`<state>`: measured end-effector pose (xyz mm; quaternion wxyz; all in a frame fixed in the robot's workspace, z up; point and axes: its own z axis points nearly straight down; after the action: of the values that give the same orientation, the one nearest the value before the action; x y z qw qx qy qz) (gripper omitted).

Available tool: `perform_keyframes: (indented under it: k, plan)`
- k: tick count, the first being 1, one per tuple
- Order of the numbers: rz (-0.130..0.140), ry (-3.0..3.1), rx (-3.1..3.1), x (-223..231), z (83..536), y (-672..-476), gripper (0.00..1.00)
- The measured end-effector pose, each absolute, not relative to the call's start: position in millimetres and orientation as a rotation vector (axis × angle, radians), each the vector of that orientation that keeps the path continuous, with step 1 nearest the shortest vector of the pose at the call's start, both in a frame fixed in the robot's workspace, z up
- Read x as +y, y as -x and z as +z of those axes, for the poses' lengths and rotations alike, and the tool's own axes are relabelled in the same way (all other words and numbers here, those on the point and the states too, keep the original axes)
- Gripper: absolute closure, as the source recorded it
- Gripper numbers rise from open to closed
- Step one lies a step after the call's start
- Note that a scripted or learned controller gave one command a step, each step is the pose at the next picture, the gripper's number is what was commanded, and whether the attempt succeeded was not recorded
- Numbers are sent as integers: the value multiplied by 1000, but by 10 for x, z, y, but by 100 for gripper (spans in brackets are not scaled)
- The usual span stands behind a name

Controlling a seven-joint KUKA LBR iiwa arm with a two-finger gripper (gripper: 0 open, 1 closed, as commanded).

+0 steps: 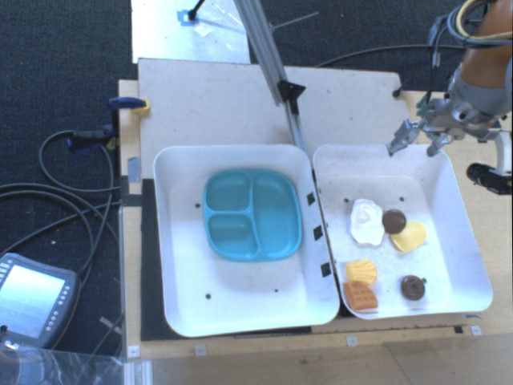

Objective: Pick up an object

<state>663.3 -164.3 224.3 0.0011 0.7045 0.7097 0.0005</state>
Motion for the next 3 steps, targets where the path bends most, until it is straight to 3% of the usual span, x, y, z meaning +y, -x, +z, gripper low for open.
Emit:
perform_keyframes:
  k: [1, 3]
  plan:
    - [0, -2211, 2229, -1644, 2243, -6632, 0]
    - [-4, -2222, 2223, -1816, 1228, -6614, 0]
